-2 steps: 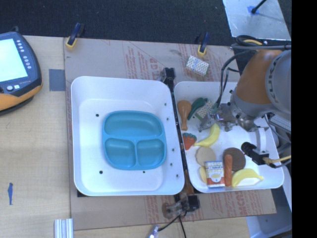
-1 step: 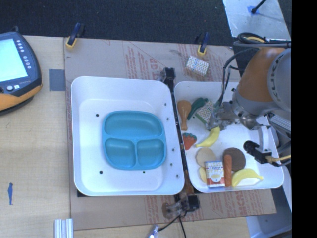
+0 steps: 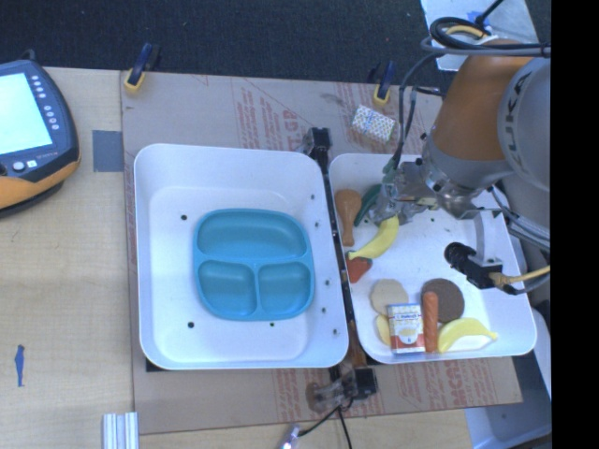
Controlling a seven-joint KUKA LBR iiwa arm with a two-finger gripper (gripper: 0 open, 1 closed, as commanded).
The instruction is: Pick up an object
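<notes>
The right white bin (image 3: pixel 518 342) holds several toy foods. A yellow banana (image 3: pixel 379 241) lies near its left side, with a brown-orange piece (image 3: pixel 347 211) and a green piece (image 3: pixel 367 204) just above it. A red piece (image 3: pixel 359 268) sits by the left wall. At the front lie a beige round (image 3: pixel 387 296), a brown round (image 3: pixel 447 296), an orange carrot (image 3: pixel 430 311), a small box (image 3: pixel 405 328) and a yellow wedge (image 3: pixel 466 335). My gripper (image 3: pixel 398 201) hangs low over the bin's upper left, right above the banana's top end and beside the green piece.
The left white bin (image 3: pixel 159 279) carries a blue divided plate (image 3: pixel 253 260). A patterned block (image 3: pixel 373 123) lies on the cardboard behind the right bin. A black cable fitting (image 3: pixel 466 258) hangs over the right bin. A teach pendant (image 3: pixel 23 129) rests at far left.
</notes>
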